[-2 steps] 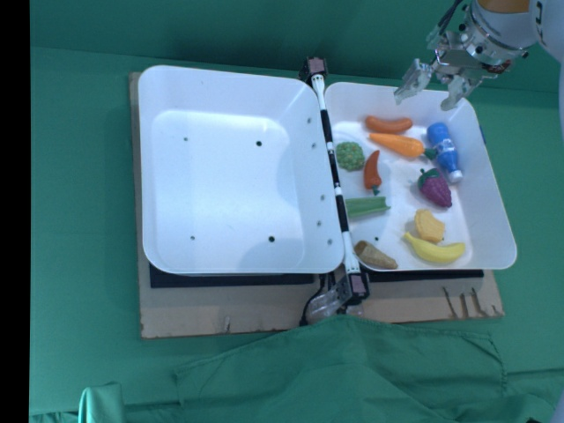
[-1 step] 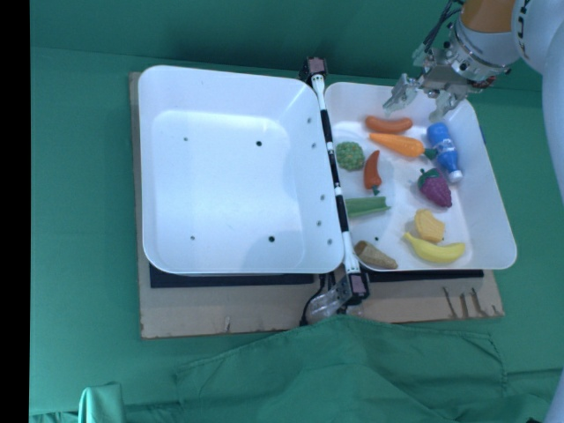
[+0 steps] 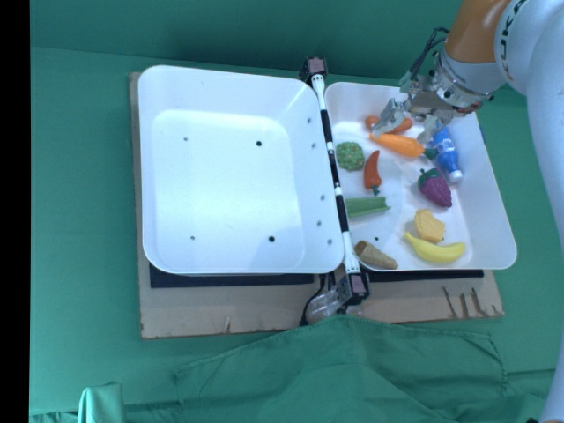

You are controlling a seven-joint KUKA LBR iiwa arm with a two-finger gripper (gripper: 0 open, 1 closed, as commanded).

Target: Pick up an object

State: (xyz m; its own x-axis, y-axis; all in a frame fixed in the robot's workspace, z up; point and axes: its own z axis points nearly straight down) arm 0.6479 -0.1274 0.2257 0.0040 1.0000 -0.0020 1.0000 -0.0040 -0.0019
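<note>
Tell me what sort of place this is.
Probably a robot grasping test bench in a lab, not a kitchen. Two shallow white bins sit on cardboard over green cloth, the right one holds toy food such as a banana and grapes, and the gripper of a grey industrial arm reaches in.

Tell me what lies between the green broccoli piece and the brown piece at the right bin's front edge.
In the camera view, between the broccoli and the brown piece lie a red chili and a green okra-like pod.

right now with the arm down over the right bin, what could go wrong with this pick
Crowding: the gripper hangs above the carrot, with a blue bottle and another orange piece close by, so it may nudge or catch a neighbour instead. The carrot is smooth and tapered and could slip out. The bin's far rim is near the wrist.
</note>
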